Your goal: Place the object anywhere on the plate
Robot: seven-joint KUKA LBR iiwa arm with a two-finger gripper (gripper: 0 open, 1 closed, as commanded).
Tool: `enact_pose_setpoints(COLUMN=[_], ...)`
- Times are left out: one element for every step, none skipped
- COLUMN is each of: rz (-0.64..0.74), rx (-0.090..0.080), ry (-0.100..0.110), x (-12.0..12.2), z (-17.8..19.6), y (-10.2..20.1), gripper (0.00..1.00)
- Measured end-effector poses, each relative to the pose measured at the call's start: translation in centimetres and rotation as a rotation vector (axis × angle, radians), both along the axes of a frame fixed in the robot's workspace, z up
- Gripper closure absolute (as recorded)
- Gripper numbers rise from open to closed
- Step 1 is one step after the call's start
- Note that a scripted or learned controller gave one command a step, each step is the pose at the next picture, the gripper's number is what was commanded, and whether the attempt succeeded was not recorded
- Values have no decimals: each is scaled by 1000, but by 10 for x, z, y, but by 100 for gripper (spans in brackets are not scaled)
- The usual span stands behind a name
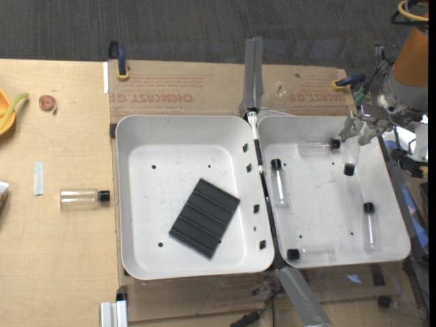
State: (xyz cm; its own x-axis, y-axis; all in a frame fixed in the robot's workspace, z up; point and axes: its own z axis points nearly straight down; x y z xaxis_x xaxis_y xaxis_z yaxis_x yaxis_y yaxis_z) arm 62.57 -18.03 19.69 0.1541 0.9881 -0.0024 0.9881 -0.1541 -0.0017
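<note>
Starting nearest, at the near vial (312,254) lying along the front wall of the right bin (402,247), black cap pointing left. Passing, far left, a stray vial (82,196) out on the bench (61,264), then the left bin (126,182). Finding the plate (205,218), a dark ribbed slab, lying flat mid-bin, long axis running from near-left to far-right. Counting more clear vials across the right bin, among them the back vial (315,146), lying crosswise with its cap to the right. Placing the gripper (355,129) at the far right corner, just right of that cap, so the plate is lying well to its left and nearer the camera. Not managing to tell how far open the gripper is, or whether the dark-capped piece (349,169) below it is being held.
</note>
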Motion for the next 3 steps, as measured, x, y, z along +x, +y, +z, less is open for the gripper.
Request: enact_pose_setpoints(rz=[239,471,745], rx=[-1,1,2], ry=[-4,-1,-1], x=[34,34,24], z=[41,229,62], y=[-33,-42,27], gripper=[100,100,100])
